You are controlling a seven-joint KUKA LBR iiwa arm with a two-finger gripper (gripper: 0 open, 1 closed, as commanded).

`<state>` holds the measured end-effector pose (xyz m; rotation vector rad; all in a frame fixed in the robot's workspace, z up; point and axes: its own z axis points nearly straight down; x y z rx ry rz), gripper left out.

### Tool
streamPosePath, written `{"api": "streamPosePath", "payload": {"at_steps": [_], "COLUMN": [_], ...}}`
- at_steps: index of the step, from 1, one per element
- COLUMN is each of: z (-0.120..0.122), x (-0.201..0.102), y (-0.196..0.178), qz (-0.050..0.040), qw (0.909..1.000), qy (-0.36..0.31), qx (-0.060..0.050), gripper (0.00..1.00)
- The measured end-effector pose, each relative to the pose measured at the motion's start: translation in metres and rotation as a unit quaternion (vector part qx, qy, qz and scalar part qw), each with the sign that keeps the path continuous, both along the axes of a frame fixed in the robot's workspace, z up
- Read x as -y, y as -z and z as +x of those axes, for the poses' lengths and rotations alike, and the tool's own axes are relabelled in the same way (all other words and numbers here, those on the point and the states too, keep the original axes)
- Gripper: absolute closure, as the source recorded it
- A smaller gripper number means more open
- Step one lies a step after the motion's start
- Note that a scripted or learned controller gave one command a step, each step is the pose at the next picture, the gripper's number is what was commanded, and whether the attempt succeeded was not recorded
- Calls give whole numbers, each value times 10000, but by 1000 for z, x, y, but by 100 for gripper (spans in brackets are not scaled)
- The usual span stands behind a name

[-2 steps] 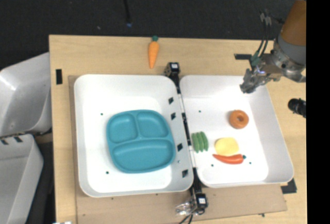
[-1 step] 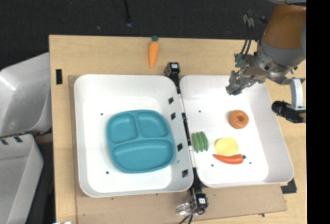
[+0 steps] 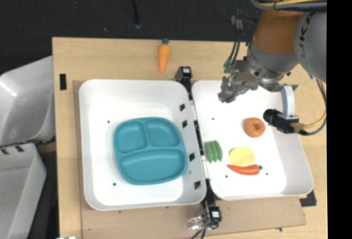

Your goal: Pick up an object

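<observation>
Claw [image 3: 228, 94] hangs over the far left part of the right bin [image 3: 291, 177], pointing down at bare white floor; whether it is wide or narrow I cannot tell, and nothing shows in its grip. Above it the arm [image 3: 278, 28] rises steeply, grey at the wrist with its orange band bulging at the upper right, cables looping along it.

Two white bins sit side by side on the wooden table [image 3: 110, 48]. One teal divided plate [image 3: 149, 150], with three compartments, lies in the left bin [image 3: 93, 106]. Four small things lie in the right bin: one round orange-brown doughnut-like piece [image 3: 254, 127] near the middle, one green ridged piece [image 3: 213, 151] by the left wall, one yellow piece [image 3: 241, 155] beside it, and one red chili pepper [image 3: 243, 169] just at the yellow piece's near edge. All four lie well apart from the claw. One toy carrot [image 3: 163, 56], orange with a green top, lies on the table beyond the left bin.
</observation>
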<state>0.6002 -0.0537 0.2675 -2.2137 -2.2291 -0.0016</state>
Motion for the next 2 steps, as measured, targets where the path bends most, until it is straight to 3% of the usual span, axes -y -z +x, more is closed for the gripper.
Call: {"api": "streamPosePath", "payload": {"at_steps": [2], "z": [-10], "x": [-107], "y": [31], "qz": [0], "qw": [10000], "qy": [3], "qx": [-8], "gripper": [100]}}
